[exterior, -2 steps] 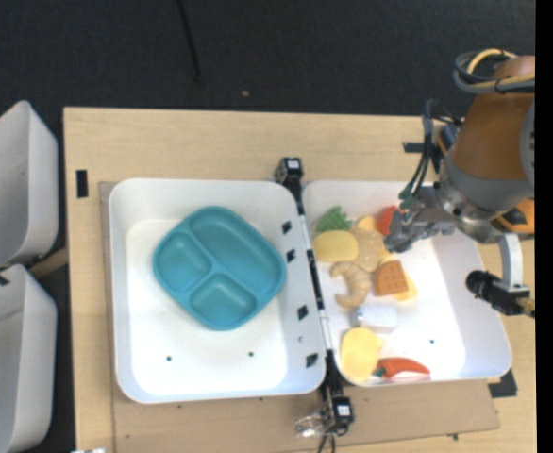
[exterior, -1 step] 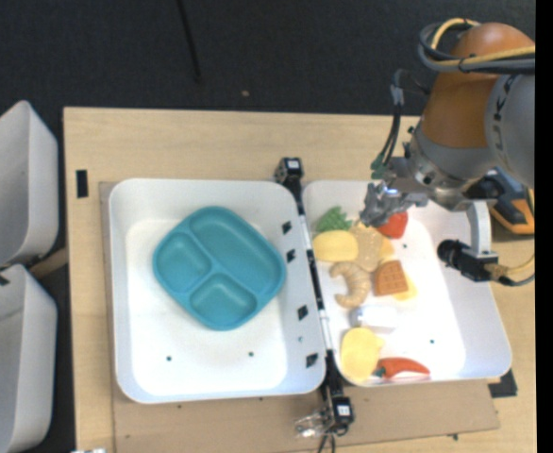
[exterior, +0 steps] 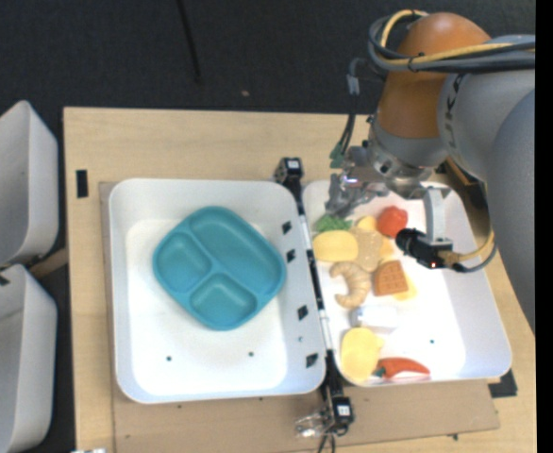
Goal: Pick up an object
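Note:
The right bin holds several toy foods: a yellow lemon-like piece, a tan croissant, an orange cracker, a red tomato, a green leafy piece, a pale yellow round and a red pepper. My gripper hangs low over the bin's far left corner, just above the green piece and the lemon-like piece. The wrist's bulk hides how its fingertips stand.
The left bin holds a teal divided plate. A black ridge with clips separates the bins. The grey arm with its orange band looms over the right bin's far side. White containers stand off the bench's left.

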Action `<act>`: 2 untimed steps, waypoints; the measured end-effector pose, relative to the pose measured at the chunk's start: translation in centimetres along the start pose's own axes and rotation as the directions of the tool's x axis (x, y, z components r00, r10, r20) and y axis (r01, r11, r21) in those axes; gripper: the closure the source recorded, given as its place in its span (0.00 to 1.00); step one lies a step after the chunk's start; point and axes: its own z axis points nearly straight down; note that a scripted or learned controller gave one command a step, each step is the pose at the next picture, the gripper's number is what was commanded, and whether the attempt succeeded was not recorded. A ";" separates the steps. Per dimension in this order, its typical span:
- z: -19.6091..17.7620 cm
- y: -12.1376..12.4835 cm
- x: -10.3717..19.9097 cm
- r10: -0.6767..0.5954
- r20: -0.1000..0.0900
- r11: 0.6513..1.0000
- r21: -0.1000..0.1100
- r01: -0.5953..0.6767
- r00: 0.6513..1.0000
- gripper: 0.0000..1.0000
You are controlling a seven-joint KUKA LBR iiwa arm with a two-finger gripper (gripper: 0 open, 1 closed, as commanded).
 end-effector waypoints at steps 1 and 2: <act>0.8 0.9 -0.2 0.002 0.002 1.000 -0.001 -0.002 1.000 1.00; 0.7 1.2 0.0 0.001 0.002 1.000 -0.003 -0.001 1.000 1.00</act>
